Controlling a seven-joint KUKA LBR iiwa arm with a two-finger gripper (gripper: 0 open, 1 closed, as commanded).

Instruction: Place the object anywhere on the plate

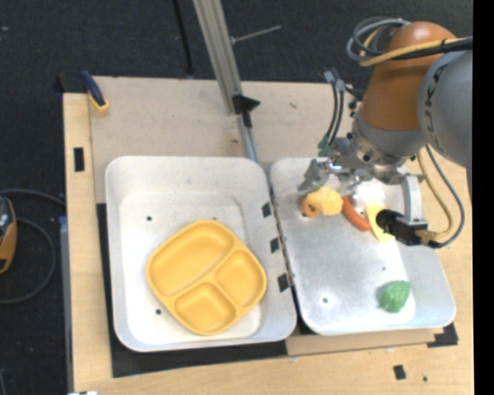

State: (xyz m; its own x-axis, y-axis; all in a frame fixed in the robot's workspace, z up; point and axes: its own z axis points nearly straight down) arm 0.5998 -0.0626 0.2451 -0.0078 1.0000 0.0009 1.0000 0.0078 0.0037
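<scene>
A yellow three-compartment plate [206,276] lies in the left bin [128,179], toward its front. In the right bin [346,303], a small cluster sits near the back: a yellow-orange rounded toy [323,202], an orange carrot-like piece [356,217], a yellow piece [379,222] and a white piece [368,193]. My gripper [339,181] hangs low over this cluster, just behind the yellow-orange toy, and the wrist hides much of it. A green broccoli-like toy [393,295] lies apart at the front right of the same bin.
The arm's orange band [399,72] and grey link enter from the upper right, with cables looping around the wrist. A slanted metal post [224,64] rises behind the bins. The two bins meet at a divider edge [278,245].
</scene>
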